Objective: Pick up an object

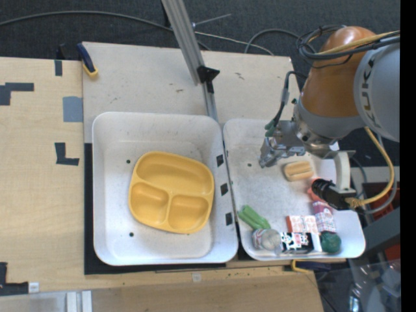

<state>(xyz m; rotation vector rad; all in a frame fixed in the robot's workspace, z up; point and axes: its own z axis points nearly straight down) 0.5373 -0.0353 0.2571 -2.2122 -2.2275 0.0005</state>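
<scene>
While the grey arm with the orange band (338, 93) is reaching in from the right, its two-finger gripper (268, 156) is hanging low over the upper part of the right shallow white bin (257, 190). Whether this gripper is wide, narrow or holding something, I cannot tell, because it is showing small and dark from above.

Other things are crowding the near end of the same bin. A green elongated soft piece (252, 217) is lying close to the wall between the bins. Beside it a small round grey-white object (265, 240) is resting. Next to that, a black and white printed pack (298, 242) is lying just below a pair of small red and white cartons (303, 224). A dark green ball (331, 241) is sitting in the near right corner. All these are lying well apart from the gripper, and the bin floor under it is showing bare.

The left white bin (114, 148) is holding a yellow plastic plate with three compartments (172, 192). A slanted grey metal bar (184, 31) is crossing the pale bench (143, 83) behind both bins.

The nearest thing to pick is a tan rounded block (298, 171). It is lying in the right bin, just beside the gripper on its right and slightly nearer to the camera, apart from the gripper.
</scene>
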